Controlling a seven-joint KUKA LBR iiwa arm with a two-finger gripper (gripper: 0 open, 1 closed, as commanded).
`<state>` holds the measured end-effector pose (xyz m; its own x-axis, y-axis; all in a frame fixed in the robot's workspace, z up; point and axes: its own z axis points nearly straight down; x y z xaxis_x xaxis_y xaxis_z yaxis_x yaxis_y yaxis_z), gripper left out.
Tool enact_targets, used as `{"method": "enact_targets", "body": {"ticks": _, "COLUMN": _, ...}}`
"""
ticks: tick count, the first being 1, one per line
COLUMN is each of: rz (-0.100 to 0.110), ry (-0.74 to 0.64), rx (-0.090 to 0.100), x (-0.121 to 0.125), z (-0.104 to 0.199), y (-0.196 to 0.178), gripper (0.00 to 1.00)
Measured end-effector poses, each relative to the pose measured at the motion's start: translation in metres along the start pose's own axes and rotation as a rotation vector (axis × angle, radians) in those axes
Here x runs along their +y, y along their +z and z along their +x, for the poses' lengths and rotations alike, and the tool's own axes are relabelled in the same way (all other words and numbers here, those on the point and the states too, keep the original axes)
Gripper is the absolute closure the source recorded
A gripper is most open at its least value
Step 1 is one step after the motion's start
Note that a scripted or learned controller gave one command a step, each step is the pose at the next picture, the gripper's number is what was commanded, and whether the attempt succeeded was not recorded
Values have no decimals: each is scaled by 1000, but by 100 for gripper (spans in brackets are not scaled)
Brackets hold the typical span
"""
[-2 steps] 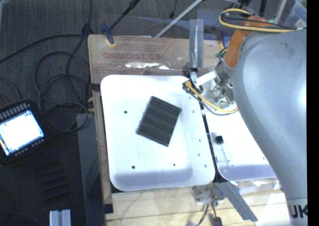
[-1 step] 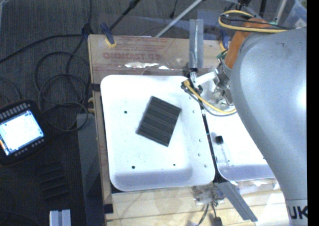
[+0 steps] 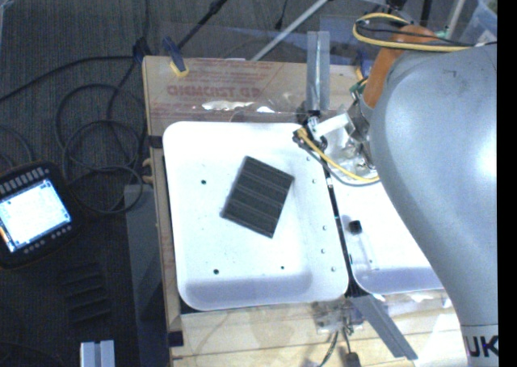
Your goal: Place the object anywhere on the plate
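Arm [image 3: 444,187] body is closest to the lens, one big grey link covering most of the right bin [image 3: 380,264]; gripper [image 3: 349,141] sits near the bins' shared back corner, clamp state can't tell. Two bins total. One dark ribbed plate [image 3: 258,196] lies flat and tilted, mid left bin [image 3: 194,276]; no other loose item seen in it.

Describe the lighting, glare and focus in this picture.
Camera view: the left bin is blown out to flat white, its rim detail lost; the dark ribbed plate stays crisp with clear grooves; the arm looms close and soft, hiding much of the right bin; the floor at left is dim, apart from a glowing tablet.
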<state>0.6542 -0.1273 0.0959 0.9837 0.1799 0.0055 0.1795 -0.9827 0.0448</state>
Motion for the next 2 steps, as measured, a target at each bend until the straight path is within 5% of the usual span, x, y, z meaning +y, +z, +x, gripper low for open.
{"method": "enact_targets", "body": {"ticks": 2, "rz": 8, "ry": -6, "rx": -3, "x": 3, "z": 6, "y": 6, "gripper": 100}}
